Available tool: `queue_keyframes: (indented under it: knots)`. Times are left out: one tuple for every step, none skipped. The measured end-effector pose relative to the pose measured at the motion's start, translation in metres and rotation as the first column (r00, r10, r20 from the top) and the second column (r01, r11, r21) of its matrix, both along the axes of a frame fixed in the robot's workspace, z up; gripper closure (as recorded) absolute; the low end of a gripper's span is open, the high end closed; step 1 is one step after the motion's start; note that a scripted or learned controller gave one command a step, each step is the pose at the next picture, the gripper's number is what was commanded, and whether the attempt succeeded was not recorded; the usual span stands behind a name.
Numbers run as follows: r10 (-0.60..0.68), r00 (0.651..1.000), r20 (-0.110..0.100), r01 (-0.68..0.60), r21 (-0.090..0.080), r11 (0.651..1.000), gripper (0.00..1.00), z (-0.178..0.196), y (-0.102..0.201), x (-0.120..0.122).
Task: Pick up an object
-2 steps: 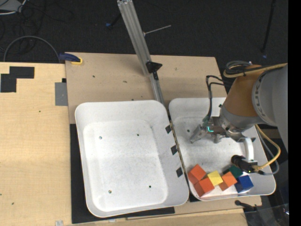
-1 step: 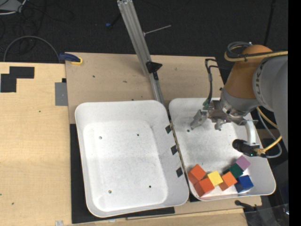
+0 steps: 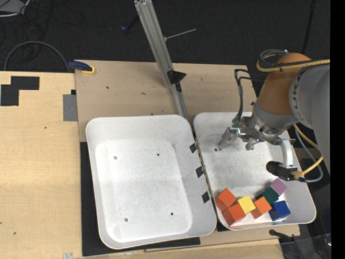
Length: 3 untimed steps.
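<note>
Grey gripper (image 3: 237,140) hangs spread and empty over the right bin's (image 3: 245,166) bare far half. Coloured blocks (image 3: 252,203) crowd its near edge — packed tight, so descending fingers may jam between neighbours or shove them against the wall.

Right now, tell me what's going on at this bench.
A grey KUKA arm with an orange band reaches in from the right, and its gripper hangs over the upper part of the right bin, fingers spread with nothing between them. The blocks are bunched at that bin's near end, apart from the gripper: two orange blocks, a yellow one, another orange one, a green one, a purple one and a blue one. No block has been picked up yet. The left bin sits alongside.
</note>
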State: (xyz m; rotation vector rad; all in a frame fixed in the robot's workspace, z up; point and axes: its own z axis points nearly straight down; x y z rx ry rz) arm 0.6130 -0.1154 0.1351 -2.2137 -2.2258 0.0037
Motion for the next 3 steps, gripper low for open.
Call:
queue_keyframes:
  knots:
    - [0.003,1.0,0.0,-0.003,0.0,1.0,0.0,0.0,0.0007,0.0001]
    - [0.005,1.0,-0.001,-0.005,0.0,1.0,0.0,0.0,0.0009,0.0001]
    - [0.006,1.0,-0.001,-0.006,0.0,1.0,0.0,0.0,0.0011,0.0001]
